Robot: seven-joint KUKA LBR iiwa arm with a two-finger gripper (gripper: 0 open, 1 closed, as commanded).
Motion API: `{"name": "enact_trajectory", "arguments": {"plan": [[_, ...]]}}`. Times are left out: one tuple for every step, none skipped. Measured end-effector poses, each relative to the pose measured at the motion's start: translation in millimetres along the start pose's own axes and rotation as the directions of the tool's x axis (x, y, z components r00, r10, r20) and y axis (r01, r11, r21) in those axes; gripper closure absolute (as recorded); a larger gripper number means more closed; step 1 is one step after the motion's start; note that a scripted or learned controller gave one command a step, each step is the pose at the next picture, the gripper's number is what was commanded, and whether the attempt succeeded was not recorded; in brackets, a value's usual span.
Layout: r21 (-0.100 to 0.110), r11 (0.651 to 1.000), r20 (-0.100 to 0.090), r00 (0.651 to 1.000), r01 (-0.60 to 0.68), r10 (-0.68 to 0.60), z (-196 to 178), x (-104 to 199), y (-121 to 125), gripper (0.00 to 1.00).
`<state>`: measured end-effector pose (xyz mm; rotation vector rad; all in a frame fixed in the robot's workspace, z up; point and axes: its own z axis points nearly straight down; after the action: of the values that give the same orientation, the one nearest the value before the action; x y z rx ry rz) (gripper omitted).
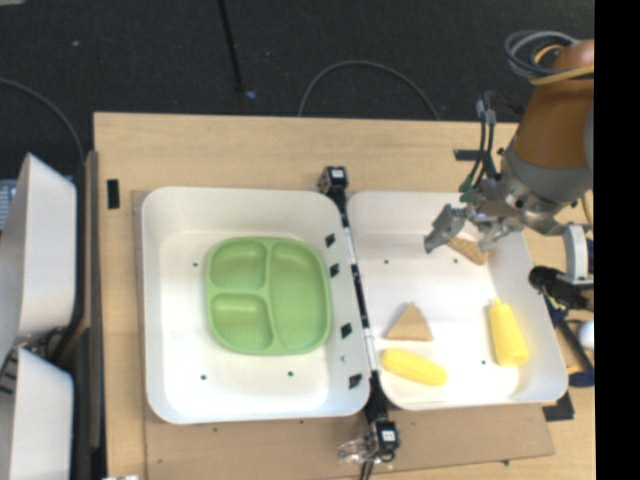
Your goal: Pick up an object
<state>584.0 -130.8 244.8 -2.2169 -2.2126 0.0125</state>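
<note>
In the right bin (pixel 450 288) lie a tan wedge (pixel 410 323), a yellow corn-like piece (pixel 413 367) near the front left corner and a second yellow piece (pixel 508 333) by the right wall. A small brown piece (pixel 470 252) lies at the back right of this bin. My gripper (pixel 468 236) hangs over that brown piece, open, with one finger (pixel 440 232) to its left and the other to its right. The brown piece sits low between the fingers, partly hidden by them, and I cannot tell if they touch it.
The left bin (pixel 170 268) holds a green divided plate (pixel 268 294). A black-clipped divider (pixel 350 288) separates the two bins. White boxes (pixel 40 248) stand off the bench at the far left. Cables run across the dark floor behind.
</note>
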Motion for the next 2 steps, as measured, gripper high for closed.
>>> {"name": "enact_trajectory", "arguments": {"plan": [[-0.013, 1.0, 0.002, 1.0, 0.003, -0.003, -8, 0, 2, 0.0], [-0.007, 1.0, 0.002, 1.0, 0.0, 0.0, 55, 0, -3, 0.0]]}}
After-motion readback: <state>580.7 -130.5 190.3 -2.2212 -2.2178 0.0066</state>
